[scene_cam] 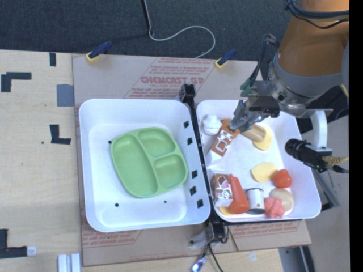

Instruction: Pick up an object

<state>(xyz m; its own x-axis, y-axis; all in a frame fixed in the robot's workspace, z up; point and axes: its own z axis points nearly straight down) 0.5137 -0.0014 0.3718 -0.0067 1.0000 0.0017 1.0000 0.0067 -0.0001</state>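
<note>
My gripper [241, 123] hangs low over the back of the right bin [309, 211], right above an orange-and-white packet [222, 141] and beside a tan rounded piece [259, 135]. A white round object [210, 123] lies just left of it. Toward the front of that bin lie a yellow piece [262, 172], a red tomato-like ball [282, 178], a brown-and-white carton [223, 188], a red bottle-like item [238, 200], a small can [255, 198], a pale ball [282, 198] and a pink piece [274, 208]. Nothing is visibly held between the fingers.
The left bin [93, 152] holds a green three-compartment plate [150, 161]. A black divider [195, 152] with clips runs between the two bins. Blue-and-yellow clamps [99, 50] pin the cardboard sheet at the back.
</note>
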